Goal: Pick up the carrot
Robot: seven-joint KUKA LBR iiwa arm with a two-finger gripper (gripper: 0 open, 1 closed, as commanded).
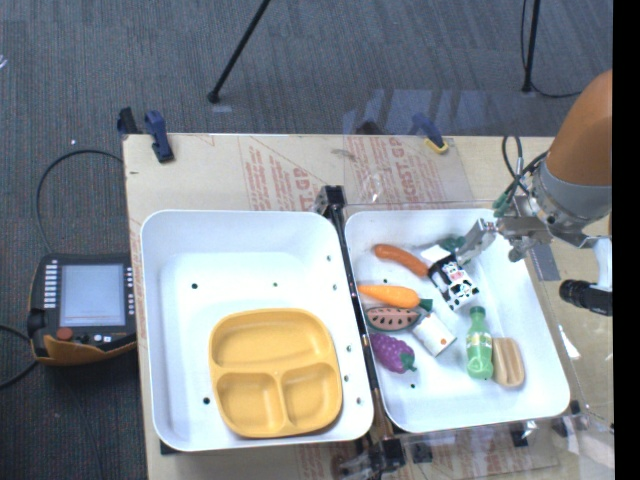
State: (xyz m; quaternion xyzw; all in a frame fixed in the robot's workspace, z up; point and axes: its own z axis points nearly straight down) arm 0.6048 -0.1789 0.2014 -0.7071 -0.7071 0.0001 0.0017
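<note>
You have the bench (250, 168) carrying two white bins, and everything here is placed against the right bin (540, 368). To its left sits the left bin (170, 268), holding a yellow divided tray (275, 371). The arm (585, 158) comes in over the right bin's far right corner, and its claw (478, 240) hangs just above the bin's far side; whether it is spread or pressed together, you cannot tell. Inside the right bin, the carrot (390, 295) lies near the left wall, about midway along it. A sausage (402, 259) lies just beyond it, a watermelon slice (392, 318) just in front, and a green bottle (478, 344) toward the near right.
</note>
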